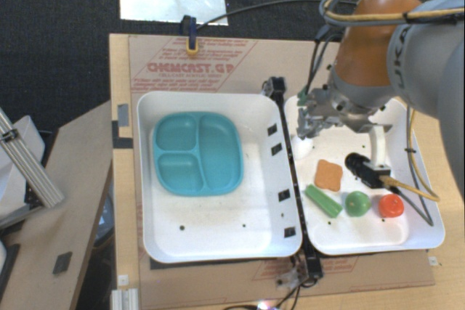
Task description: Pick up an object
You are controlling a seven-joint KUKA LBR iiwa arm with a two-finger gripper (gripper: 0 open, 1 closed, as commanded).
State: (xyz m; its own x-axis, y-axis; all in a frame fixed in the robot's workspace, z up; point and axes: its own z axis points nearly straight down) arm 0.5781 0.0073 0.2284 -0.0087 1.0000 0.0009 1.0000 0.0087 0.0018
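Reach is judged shortest to the orange block [328, 175], which lies flat in the right-hand bin [363, 234], toward the view's bottom and slightly right of the pincer [306, 125], whose open or closed state cannot be told.

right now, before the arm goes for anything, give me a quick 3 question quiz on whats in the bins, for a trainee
1. True or false: the teal divided plate lies in the right bin.
2. Which of these lies nearest the divider between the bins? A) the red round item B) the green stick C) the green round item
3. Fill in: the gripper hovers over the ___ bin.

Key
1. False: it lies in the left bin.
2. B
3. right
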